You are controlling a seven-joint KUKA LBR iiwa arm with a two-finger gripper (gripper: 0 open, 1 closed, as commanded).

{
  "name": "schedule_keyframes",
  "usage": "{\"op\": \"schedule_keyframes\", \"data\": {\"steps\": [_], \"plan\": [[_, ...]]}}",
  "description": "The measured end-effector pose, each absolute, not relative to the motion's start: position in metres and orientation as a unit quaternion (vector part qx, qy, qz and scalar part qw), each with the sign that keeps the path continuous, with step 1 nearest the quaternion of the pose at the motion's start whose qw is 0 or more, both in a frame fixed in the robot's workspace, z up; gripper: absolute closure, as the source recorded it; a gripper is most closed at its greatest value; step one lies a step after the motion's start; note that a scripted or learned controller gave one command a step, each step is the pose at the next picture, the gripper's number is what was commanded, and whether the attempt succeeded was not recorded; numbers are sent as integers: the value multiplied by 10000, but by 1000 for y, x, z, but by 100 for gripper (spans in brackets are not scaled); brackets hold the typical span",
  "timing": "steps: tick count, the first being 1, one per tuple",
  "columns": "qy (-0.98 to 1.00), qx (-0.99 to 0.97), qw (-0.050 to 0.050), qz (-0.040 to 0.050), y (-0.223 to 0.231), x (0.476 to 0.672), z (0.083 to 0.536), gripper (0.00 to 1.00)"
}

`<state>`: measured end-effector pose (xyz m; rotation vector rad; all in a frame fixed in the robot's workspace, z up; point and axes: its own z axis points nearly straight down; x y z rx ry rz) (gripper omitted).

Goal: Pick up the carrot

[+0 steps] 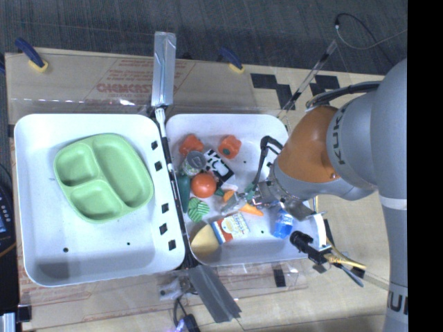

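Note:
The carrot (250,211) is a small orange piece lying in the middle of the right bin (266,126), among other toy foods. My gripper (253,198) hangs low over the bin just above the carrot, at the end of the grey arm with its orange band (310,154). The wrist hides much of the gripper, and I cannot tell whether it touches the carrot. Another small orange bit (228,196) lies just left of the gripper.
The right bin also holds a red tomato (203,185), two orange items (230,146), a black-and-white piece (216,163), a small carton (232,227), a yellow round thing (204,241) and a blue item (282,225). A green divided plate (104,176) lies in the left bin (34,254).

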<state>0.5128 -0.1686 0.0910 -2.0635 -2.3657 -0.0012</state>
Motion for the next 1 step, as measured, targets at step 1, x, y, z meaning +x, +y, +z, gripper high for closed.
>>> {"op": "schedule_keyframes", "data": {"steps": [1], "plan": [[-7496,-6619,4,7,-210,534,201,0]]}}
